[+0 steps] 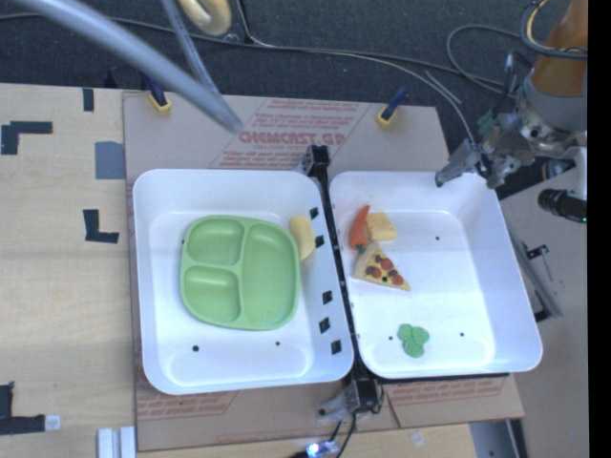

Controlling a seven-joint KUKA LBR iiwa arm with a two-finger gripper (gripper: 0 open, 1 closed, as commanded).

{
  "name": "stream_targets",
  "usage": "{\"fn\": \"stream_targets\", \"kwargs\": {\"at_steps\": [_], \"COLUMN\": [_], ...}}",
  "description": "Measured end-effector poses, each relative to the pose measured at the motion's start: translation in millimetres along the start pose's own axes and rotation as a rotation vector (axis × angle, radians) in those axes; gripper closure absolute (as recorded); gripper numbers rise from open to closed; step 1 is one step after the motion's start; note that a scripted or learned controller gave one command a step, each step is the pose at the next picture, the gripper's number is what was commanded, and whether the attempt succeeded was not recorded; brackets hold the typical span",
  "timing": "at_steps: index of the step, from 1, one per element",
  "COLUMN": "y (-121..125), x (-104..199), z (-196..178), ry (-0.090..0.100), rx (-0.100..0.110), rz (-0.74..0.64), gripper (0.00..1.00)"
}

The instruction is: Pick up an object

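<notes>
One arm (549, 84) cropped at frame edge

1. Arm (558, 41): rounded casing at the upper right, with an orange band above a grey section
2. Wrist (535, 127): grey metal block carrying small fittings, with black parts on its underside
3. Gripper (468, 165): dark, slender parts projecting left from the wrist; finger detail too small to make out
4. Cables (535, 8): thin dark lines looped around the casing, with more trailing off to the left
5. Markings: none legible
</notes>
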State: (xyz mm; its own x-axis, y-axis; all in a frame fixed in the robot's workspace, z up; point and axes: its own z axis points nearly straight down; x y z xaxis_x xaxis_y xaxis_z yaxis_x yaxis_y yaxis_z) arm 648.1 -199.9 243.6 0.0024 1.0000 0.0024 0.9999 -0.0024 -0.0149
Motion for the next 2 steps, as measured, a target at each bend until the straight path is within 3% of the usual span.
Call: {"fn": "stream_targets", "kwargs": {"at_steps": [1,2], "y": [2,1], "x": [1,1], "z": [-9,34], "ry": [-0.003,-0.004], "rx": [-0.014,-0.010], "rz": [-0.004,-0.004], "gripper": [0.00,0.00]}}
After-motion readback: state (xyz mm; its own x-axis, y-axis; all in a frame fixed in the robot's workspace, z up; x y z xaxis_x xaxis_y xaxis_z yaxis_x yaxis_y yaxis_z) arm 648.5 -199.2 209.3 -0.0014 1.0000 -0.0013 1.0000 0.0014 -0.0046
